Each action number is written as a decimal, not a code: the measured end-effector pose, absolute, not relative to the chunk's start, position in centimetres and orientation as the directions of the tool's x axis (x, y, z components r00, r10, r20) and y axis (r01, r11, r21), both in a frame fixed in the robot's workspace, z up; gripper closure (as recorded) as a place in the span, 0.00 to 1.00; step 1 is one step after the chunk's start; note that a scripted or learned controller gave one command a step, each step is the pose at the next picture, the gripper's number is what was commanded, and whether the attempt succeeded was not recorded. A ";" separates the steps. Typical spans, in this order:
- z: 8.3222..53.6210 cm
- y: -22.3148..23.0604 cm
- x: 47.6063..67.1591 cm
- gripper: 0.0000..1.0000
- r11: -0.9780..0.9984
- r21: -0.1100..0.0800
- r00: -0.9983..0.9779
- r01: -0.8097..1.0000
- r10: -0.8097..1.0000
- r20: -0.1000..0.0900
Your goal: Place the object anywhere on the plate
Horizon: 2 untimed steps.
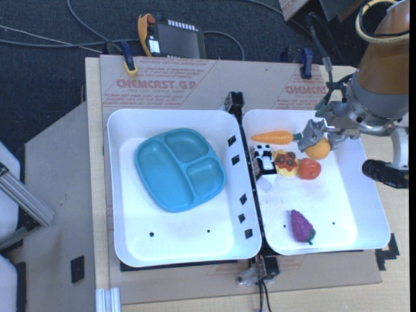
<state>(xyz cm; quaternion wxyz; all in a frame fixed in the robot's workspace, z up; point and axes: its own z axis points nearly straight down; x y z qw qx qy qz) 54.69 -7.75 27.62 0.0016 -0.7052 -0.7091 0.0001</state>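
Near the right bin's [364, 174] back edge, the gripper [312, 137] hangs beside an orange fruit [318, 150]; whether it is clamped I cannot tell. Secure that fruit squarely, then carry it to the blue plate [180, 168] in the left bin [123, 194].

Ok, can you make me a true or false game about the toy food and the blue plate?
1. The blue plate lies in the left bin. True.
2. The purple grapes sit on the plate. False: they lie in the right bin, near its front edge.
3. The carrot lies in the same bin as the red tomato. True.
4. The plate has only one compartment. False: it has three.
5. The arm's jaws hang over the left bin. False: they are over the right bin, next to the orange fruit.
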 end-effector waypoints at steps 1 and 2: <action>27.5 -1.8 54.9 1.00 0.007 -0.002 -0.007 1.000 1.000 0.003; 25.2 3.3 54.9 1.00 0.005 -0.005 -0.005 1.000 1.000 0.002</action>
